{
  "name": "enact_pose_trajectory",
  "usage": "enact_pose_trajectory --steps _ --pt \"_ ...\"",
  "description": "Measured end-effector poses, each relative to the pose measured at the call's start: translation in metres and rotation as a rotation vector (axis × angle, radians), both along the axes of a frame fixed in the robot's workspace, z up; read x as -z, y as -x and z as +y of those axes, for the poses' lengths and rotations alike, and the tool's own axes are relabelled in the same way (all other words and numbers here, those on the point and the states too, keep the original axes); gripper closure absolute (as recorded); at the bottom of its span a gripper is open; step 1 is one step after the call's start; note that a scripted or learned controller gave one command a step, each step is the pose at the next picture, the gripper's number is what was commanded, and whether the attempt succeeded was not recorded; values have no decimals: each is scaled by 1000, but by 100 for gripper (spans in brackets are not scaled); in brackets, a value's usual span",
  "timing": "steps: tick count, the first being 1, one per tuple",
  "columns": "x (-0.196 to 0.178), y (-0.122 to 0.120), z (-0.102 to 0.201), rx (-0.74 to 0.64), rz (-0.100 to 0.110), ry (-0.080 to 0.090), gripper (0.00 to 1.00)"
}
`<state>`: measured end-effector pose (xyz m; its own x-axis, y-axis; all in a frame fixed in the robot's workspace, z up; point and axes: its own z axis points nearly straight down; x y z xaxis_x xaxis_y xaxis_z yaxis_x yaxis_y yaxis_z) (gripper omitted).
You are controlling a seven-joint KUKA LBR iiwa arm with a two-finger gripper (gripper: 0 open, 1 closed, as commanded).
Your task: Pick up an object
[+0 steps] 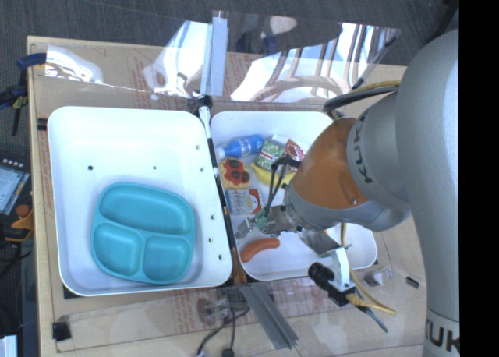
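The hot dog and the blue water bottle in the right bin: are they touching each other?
Apart. The camera view shows the hot dog near the front of the right bin, and the blue water bottle towards its back, with other small items lying between them.

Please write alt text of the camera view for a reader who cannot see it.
A grey and orange robot arm reaches over the right white bin, which holds a toy hot dog, a blue bottle and other small toys. The left bin holds a teal divided tray.
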<state>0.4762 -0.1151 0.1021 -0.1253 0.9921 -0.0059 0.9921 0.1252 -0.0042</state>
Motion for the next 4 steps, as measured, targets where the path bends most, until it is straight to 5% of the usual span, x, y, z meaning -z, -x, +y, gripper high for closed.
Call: enact_pose_trajectory --steps 1,2,3,4 --pt "-9 0 1 -3 5 -3 100" --pt "-8 0 1 -3 5 -2 0" --pt "10 0 -5 -23 -3 -3 0" --pt "1 0 -3 -29 2 -6 100"
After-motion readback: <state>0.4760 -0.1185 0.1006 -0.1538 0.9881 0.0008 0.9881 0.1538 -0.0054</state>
